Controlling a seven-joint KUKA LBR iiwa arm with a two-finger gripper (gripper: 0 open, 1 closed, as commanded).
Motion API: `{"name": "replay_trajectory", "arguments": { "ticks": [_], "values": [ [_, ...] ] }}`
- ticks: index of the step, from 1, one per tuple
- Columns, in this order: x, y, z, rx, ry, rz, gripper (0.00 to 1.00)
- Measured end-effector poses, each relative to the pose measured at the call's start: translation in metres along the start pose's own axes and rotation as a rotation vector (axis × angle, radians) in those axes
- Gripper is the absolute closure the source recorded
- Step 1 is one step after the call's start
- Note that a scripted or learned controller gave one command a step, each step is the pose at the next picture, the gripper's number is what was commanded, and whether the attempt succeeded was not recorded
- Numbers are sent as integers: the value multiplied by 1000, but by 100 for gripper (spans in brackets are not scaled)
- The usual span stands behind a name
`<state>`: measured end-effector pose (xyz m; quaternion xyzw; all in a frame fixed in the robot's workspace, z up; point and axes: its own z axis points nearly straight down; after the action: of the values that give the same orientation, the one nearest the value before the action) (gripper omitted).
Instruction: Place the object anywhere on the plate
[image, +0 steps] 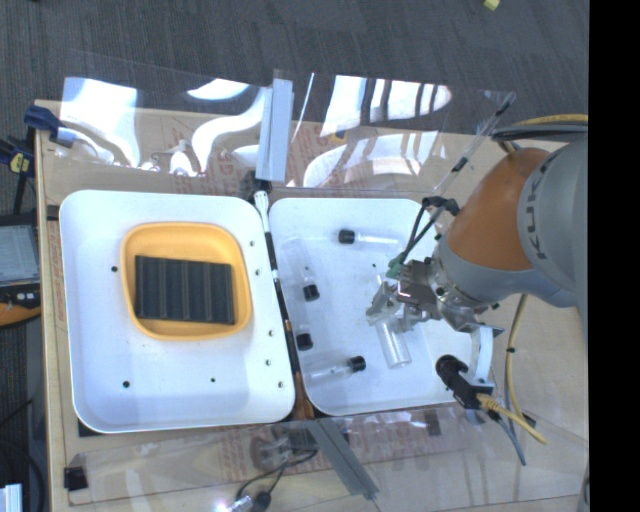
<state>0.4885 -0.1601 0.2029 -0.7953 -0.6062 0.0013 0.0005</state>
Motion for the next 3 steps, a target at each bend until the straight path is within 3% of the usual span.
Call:
{"name": "replay_trajectory", "arguments": {
  "ticks": [1, 2, 3],
  "values": [
    [41, -24, 26, 3, 3, -258, 100],
    [91, 32, 0, 0, 2, -332, 100],
    [122, -30, 13, 5, 2, -597, 100]
  ]
}}
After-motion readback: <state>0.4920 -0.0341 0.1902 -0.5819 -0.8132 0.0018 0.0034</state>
